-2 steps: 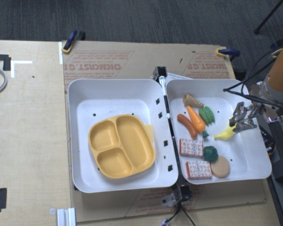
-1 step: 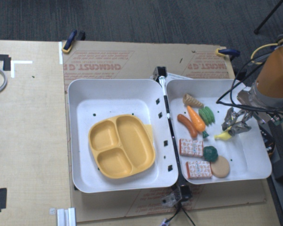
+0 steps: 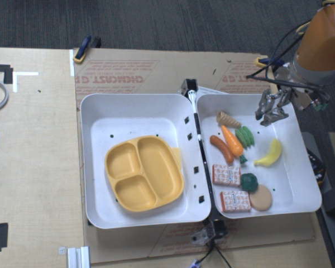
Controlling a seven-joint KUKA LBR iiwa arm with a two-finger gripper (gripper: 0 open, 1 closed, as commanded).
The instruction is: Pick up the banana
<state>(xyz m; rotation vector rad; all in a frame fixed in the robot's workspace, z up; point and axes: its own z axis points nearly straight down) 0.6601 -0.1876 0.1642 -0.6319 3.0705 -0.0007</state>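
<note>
So the banana [image 3: 269, 154] is lying flat in the right bin [image 3: 301, 197], toward its right side, just right of the carrot [image 3: 231, 141] and the green veggie [image 3: 245, 136]. The gripper [image 3: 271, 114] hangs over the same bin's upper part, up from the banana and clearly apart from it, nothing in its grip. Can't tell if it's spread or closed. The yellow tray [image 3: 144, 173] sits in the left bin [image 3: 95, 149].
</note>
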